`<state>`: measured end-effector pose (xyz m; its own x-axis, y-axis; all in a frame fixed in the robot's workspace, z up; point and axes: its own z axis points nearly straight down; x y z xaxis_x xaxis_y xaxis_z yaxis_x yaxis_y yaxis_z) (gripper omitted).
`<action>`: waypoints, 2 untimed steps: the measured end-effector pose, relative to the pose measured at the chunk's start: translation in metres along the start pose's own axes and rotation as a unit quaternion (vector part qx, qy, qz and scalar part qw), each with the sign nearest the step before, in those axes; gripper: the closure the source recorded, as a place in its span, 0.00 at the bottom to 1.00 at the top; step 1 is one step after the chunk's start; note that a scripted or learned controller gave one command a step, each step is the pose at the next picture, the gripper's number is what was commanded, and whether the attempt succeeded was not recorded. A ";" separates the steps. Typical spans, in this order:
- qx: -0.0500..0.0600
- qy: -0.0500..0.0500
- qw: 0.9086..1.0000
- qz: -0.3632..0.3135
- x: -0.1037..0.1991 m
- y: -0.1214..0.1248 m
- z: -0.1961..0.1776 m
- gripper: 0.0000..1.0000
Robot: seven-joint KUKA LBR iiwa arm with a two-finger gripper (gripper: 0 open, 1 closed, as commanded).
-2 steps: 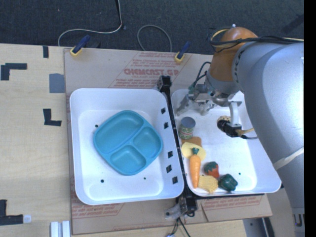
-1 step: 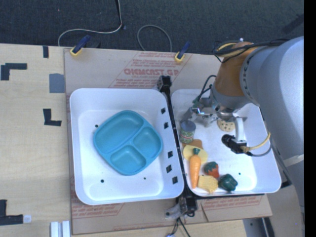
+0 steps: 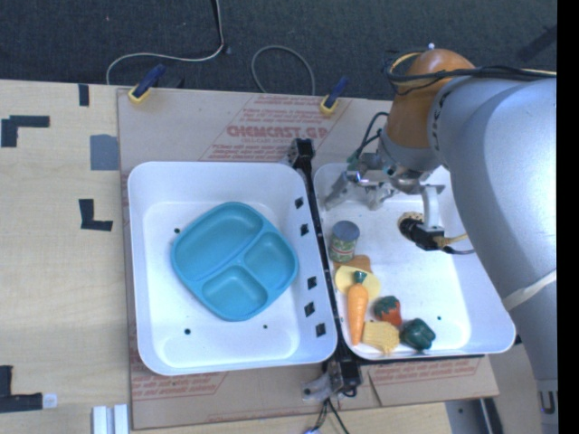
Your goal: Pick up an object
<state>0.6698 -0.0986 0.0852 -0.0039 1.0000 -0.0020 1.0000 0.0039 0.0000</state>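
bins (image 3: 145, 197): smooth white plastic, slight sheen | blue tray (image 3: 235, 259): glossy plastic | bench board (image 3: 262, 129): matt printed cardboard | side table (image 3: 54, 242): pale wood-look, matt | arm (image 3: 507, 152): satin grey shell, shiny orange band | carrot (image 3: 358, 313): glossy plastic

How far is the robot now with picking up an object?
Done: the gripper is over the back of the right bin. In hand: nothing visible. Left: everything, since the can, carrot and other toy food lie in that bin, and the blue tray is in the left bin.
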 end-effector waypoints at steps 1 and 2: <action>-0.003 0.002 1.000 0.000 0.035 -0.056 -0.106 0.00; 0.002 0.001 1.000 0.002 0.033 -0.089 -0.099 0.00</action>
<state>0.5807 -0.0661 0.1840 0.0003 1.0000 -0.0003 1.0000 -0.0003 -0.0037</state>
